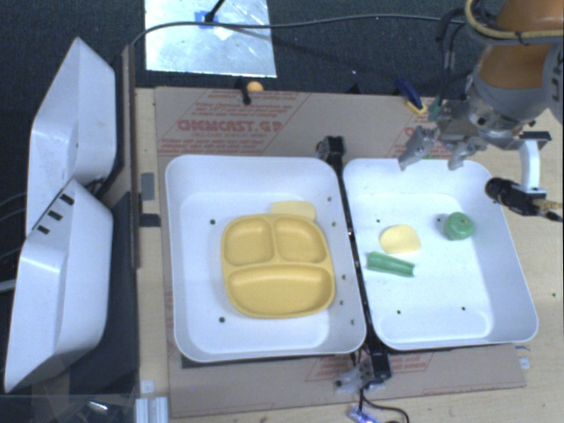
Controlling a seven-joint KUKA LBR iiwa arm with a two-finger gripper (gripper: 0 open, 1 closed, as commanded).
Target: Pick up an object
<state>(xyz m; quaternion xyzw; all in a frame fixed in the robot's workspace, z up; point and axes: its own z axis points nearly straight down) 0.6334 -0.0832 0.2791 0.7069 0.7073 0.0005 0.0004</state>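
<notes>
My gripper (437, 157) hangs open over the far edge of the right bin (458, 311), its two fingers spread with nothing between them. Below it in that bin lie a pale yellow flat piece (399, 238), a green stick-shaped piece (390, 265) just in front of it, and a round green object (458, 226) to the right. All three rest on the bin floor, apart from the gripper.
The left bin (189, 263) holds a yellow divided plate (278, 265) with a pale yellow piece (293, 209) behind it. A black clamp (331, 146) sits between the bins at the back. White housings (66, 210) stand at the far left.
</notes>
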